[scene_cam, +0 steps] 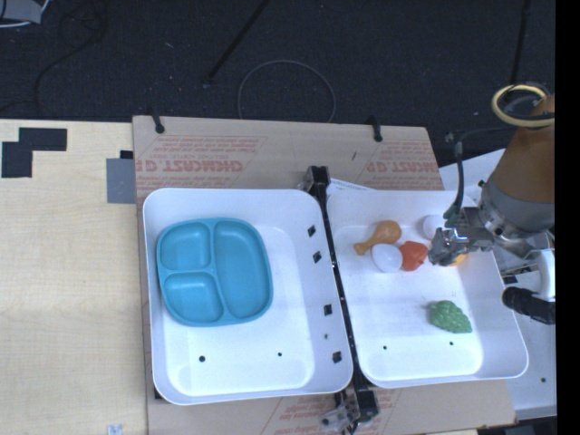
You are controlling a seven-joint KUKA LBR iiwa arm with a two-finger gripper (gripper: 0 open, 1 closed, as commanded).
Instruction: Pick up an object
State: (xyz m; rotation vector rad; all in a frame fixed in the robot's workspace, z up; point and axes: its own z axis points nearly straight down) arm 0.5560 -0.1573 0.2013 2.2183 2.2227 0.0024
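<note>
Two bins (299, 370): one blue plate (215, 271) left, four toys (399, 252) right; fingers (444, 247) low there, their state unclear.

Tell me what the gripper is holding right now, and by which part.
Cannot be told. The gripper sits low in the right bin beside the red object; nothing shows between its fingers.

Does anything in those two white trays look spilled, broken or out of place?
Nothing stands out. The blue plate lies flat in the left bin; the green item, white egg and orange piece lie loose in the right bin.
</note>
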